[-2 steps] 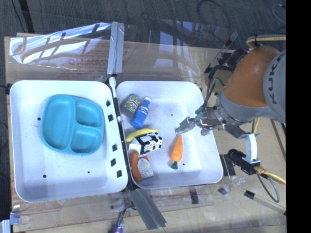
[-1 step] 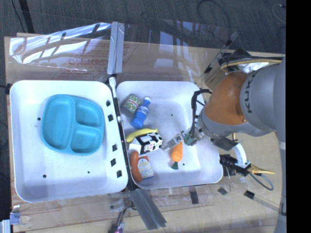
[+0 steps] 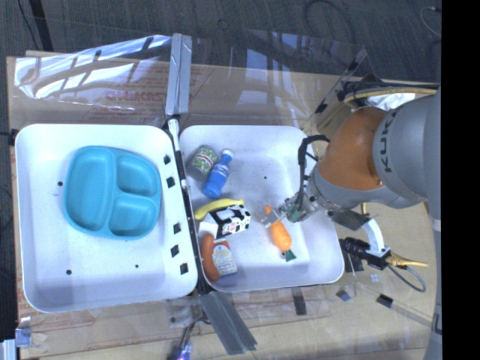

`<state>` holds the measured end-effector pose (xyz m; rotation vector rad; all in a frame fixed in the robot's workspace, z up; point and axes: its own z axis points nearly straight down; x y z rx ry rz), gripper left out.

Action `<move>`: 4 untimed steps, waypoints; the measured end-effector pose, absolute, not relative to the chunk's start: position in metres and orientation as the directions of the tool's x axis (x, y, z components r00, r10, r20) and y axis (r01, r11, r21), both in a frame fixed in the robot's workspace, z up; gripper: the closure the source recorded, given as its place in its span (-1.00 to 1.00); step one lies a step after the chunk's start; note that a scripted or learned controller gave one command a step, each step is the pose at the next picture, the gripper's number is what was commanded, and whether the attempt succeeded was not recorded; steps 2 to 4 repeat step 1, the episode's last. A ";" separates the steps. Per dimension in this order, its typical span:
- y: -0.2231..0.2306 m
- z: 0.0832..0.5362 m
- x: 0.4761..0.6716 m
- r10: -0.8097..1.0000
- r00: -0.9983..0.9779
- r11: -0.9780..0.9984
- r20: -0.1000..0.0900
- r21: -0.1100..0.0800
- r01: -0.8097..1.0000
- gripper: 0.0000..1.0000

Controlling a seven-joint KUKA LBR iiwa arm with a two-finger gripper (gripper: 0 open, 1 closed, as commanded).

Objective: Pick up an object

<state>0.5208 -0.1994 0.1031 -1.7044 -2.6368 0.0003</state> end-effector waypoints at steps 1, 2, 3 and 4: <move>-0.145 0.269 0.542 0.841 -0.541 0.541 -0.003 0.001 0.841 1.00; -0.145 0.269 0.542 0.841 -0.541 0.541 -0.003 0.001 0.841 1.00; -0.145 0.269 0.542 0.841 -0.541 0.541 -0.003 0.001 0.841 1.00; -0.145 0.269 0.542 0.841 -0.541 0.541 -0.003 0.001 0.841 1.00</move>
